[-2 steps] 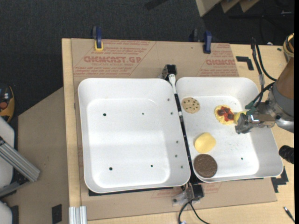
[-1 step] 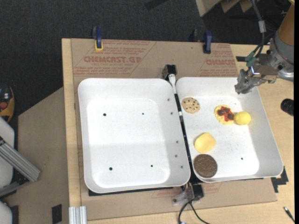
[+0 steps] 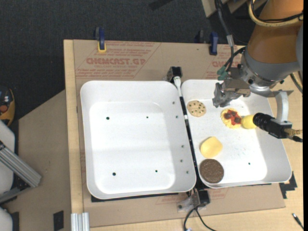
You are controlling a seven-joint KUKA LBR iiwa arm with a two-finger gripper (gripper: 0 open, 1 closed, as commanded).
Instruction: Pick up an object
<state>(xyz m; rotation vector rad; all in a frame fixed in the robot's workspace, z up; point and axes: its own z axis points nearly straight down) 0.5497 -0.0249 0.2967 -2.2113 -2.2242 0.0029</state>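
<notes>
White bins, brown board, four bright pieces under my orange-banded arm.

My arm [image 3: 276, 28] shows an orange band over grey, with a grey metal gripper [image 3: 222, 97] below it. Both bins, left [image 3: 96, 143] and right [image 3: 269, 170], are plain white, the left speckled with a few small black dots. In the right bin lie a tan cookie [image 3: 196, 108] dotted with dark chips, a yellow piece [image 3: 232, 118] blotched red and black, a plain pale yellow lump [image 3: 211, 147] and a dark brown disc [image 3: 211, 171]. The board [image 3: 120, 57] beneath is brown with faded red lettering, held by blue clamps [image 3: 100, 35].
</notes>
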